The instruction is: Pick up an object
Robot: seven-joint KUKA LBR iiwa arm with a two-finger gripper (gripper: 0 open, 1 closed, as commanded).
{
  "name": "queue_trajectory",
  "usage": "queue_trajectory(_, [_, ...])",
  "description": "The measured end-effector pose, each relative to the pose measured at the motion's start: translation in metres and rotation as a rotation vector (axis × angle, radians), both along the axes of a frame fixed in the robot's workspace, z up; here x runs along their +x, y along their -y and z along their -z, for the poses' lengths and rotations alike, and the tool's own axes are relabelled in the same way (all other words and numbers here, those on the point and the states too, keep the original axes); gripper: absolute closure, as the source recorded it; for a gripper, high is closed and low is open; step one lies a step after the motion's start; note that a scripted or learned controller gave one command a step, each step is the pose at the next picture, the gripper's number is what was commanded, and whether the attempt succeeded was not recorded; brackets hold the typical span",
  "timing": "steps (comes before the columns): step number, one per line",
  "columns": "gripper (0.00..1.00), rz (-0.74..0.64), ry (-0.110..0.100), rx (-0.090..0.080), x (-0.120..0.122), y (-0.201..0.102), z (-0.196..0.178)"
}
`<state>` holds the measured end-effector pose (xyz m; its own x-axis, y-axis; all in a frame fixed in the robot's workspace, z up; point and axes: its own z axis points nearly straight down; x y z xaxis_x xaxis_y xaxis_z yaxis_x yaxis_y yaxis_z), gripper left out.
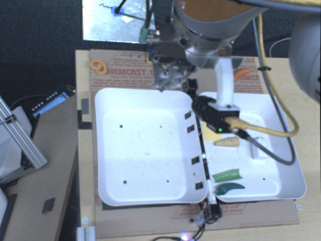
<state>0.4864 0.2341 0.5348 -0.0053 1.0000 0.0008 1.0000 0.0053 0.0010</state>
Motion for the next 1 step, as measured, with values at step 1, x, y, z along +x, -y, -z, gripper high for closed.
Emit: queue_trajectory(1, [1.00, 0.000, 0.000, 0.000, 0.0000, 0.0000, 0.0000])
